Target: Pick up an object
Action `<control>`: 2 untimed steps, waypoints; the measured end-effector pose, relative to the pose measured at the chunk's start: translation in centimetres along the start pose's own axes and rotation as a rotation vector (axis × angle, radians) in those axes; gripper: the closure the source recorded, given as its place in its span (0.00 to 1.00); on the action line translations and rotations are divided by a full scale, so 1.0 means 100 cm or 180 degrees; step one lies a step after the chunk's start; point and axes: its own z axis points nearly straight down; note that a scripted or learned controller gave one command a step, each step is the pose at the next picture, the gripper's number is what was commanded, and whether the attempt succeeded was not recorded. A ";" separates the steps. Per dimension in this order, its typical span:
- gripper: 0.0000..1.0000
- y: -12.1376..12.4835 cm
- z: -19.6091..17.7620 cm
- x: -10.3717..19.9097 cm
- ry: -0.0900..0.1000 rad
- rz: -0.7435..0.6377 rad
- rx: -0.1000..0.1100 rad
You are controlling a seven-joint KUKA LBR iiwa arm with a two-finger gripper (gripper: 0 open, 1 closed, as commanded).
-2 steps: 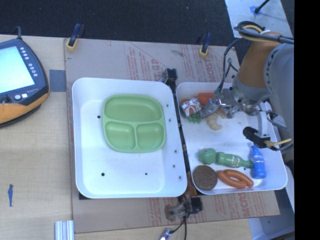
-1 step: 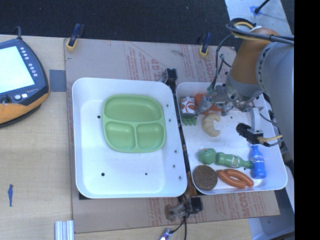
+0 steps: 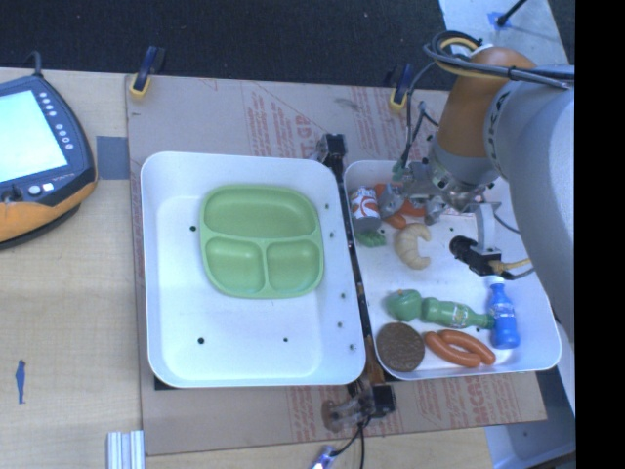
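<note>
The right bin [image 3: 532, 364] holds several small objects. A tan croissant [image 3: 414, 245] lies near its middle, a small can [image 3: 365, 215] with red and green print stands at its left wall, and an orange piece [image 3: 398, 219] lies between them. Toward the front are a green bottle-shaped toy [image 3: 430, 309], a blue bottle [image 3: 502, 315], a brown round cookie [image 3: 399, 347] and an orange hot dog [image 3: 461, 348]. My gripper [image 3: 418, 201] hangs low over the back of this bin, just above the orange piece and the croissant. Its wrist blocks the fingertips.
The left bin [image 3: 166, 291] carries a green divided plate [image 3: 262, 239]. A teach pendant [image 3: 39, 154] lies on the bench at the far left. Blue and yellow clamps [image 3: 145, 72] hold the board's back edge. The arm's grey body [image 3: 542, 164] covers the right bin's far right side.
</note>
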 end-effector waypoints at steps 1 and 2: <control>1.00 -0.001 -0.009 0.000 0.0007 -0.0015 0.0024; 1.00 -0.064 -0.101 0.050 0.0025 -0.0039 -0.0071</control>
